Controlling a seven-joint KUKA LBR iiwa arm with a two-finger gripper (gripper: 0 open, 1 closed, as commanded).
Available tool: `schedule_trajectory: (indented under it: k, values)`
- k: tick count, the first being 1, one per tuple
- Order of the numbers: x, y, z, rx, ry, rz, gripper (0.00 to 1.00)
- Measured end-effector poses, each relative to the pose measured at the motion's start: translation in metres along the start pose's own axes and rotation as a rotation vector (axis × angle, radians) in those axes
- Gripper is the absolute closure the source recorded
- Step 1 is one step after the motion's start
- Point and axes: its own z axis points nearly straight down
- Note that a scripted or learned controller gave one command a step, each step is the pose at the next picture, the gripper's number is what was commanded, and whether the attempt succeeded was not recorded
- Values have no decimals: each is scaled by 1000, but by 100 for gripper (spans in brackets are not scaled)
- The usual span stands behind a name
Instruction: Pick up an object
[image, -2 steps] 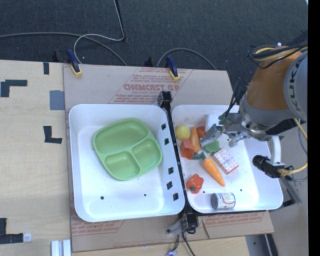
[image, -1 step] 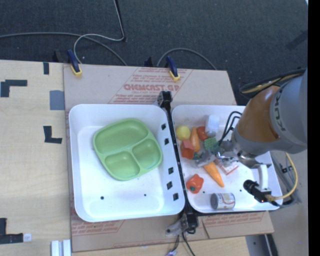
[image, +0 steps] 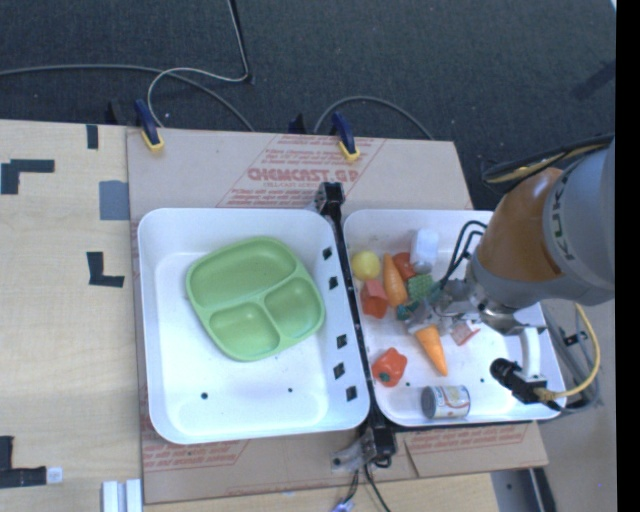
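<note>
Gripper (image: 450, 312) seen low in right bin (image: 500, 405), beside carrot (image: 432, 348); finger state cannot be told. Pepper (image: 390, 366), can (image: 446, 402) near carrot. Green tray (image: 255, 297) in left bin (image: 170, 400).

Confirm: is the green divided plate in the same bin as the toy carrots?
No. The green divided plate lies in the left bin, while the carrots lie in the right bin.

Green divided plate (image: 256, 297) in left bin (image: 160, 300)

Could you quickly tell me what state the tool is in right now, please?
Tool: cannot be told; it sits low among the toys in the right bin.
</note>
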Motion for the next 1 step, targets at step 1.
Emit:
schedule_trajectory:
  k: [1]
  values:
    - [81,-12,-87,6,2,-1,100]
